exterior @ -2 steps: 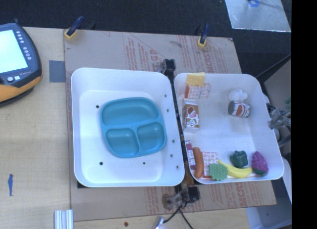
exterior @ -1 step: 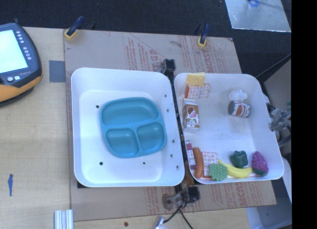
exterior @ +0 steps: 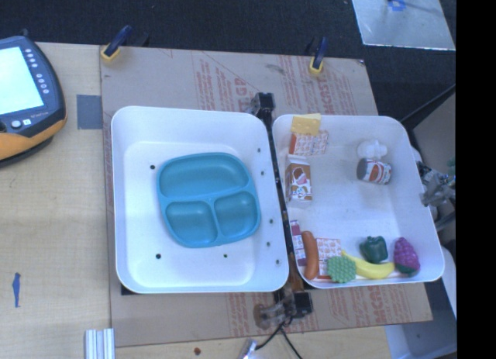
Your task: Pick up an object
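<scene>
A blue three-compartment plastic tray [exterior: 208, 198] lies in the left white bin [exterior: 132, 195]. A yellow toy banana [exterior: 370, 269] lies in the right white bin's [exterior: 341, 202] near corner. At the right edge, the hand [exterior: 436, 187] is too blurred to tell its grip.

Faint red printed lettering runs across the brown cardboard sheet [exterior: 232, 78] beneath the two bins, but it is too washed out to make out any word. The small printed food packets [exterior: 299, 181] in the right white bin [exterior: 403, 136] carry red and brown markings, too blurred to read.
</scene>
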{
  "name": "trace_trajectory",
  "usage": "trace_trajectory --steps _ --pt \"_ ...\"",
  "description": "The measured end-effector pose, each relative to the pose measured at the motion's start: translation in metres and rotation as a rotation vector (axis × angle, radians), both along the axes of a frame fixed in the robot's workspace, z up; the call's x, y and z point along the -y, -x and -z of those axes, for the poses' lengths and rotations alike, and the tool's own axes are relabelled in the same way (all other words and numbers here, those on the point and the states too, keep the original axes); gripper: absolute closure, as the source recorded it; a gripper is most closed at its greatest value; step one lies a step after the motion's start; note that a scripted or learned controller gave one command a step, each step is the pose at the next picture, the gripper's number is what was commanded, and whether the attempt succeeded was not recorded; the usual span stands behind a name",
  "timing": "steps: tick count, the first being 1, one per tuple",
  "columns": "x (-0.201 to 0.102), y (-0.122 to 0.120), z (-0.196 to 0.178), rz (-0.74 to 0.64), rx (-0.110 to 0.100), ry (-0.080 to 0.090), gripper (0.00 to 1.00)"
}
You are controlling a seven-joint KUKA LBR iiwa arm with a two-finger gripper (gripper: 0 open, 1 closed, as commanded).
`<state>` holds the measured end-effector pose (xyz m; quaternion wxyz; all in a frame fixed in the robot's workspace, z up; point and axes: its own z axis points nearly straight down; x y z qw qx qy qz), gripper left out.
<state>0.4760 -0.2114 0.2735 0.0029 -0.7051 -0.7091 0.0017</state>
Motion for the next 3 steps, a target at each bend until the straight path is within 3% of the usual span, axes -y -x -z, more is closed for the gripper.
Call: trace_trajectory --steps 3 --pt "0.0 0.0 0.0 0.0 0.0 0.0 1.0"
